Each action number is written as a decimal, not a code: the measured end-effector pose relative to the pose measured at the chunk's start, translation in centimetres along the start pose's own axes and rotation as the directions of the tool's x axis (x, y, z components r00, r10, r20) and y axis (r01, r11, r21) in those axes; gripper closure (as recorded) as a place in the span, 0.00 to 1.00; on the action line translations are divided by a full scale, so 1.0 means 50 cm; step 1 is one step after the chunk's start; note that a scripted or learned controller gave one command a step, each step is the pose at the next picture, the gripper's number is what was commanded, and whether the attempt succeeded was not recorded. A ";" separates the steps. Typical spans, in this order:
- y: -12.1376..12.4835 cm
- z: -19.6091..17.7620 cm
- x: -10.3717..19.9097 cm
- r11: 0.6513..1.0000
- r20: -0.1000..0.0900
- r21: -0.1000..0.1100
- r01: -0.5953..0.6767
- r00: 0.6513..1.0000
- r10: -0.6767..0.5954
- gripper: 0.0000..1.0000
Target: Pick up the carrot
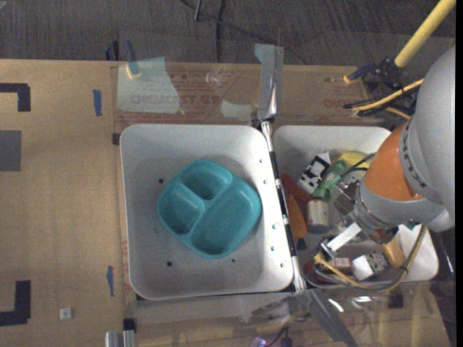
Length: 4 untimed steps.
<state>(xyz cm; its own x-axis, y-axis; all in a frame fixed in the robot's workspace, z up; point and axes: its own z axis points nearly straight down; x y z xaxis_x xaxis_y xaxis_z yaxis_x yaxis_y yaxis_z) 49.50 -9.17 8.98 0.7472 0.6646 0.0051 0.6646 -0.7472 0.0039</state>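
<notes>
— Orange-red, long and thin: is that the carrot (pixel 293 210) against the wall of the right bin (pixel 325 131)?

— Yes. It lies on the bin floor, tight along the wall shared with the left bin (pixel 145 194). Its long axis runs nearly parallel to that wall, top to bottom in the view, with a slight slant.

— And the hand (pixel 338 220)?

— It is low in the same bin, toward the arm's side. The carrot lies from it toward the dividing wall, near but apart. A white cylinder (pixel 316 213) stands between the two, just beside the carrot.

— Open or clenched?

— I cannot tell, because the wrist and cabling cover that part. Nothing shows as held.

— So the coming move?

— As I judge it, the hand must shift toward the divider and grip across the carrot's width. The wall and the cylinder crowd both sides.

— Any writing?

— There are pale printed letters on the cardboard (pixel 166 101) under clear film beyond the left bin, too faint to read. A black-and-white patterned piece (pixel 315 170) bears no legible words. The teal plate (pixel 210 208) is plain.
</notes>
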 end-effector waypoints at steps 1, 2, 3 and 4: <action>0.011 0.000 0.006 0.988 -0.002 0.001 -0.152 0.988 0.152 1.00; 0.004 -0.001 -0.004 0.880 -0.009 -0.004 -0.476 0.880 0.476 1.00; 0.145 -0.019 -0.075 0.865 0.010 0.004 -0.501 0.865 0.501 1.00; 0.102 -0.001 -0.120 0.868 -0.006 -0.002 -0.496 0.868 0.496 1.00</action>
<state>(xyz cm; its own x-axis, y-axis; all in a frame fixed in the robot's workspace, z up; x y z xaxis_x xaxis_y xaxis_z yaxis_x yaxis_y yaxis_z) 48.42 -16.97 9.02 0.9784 0.2064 0.0125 0.2063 -0.9785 0.0032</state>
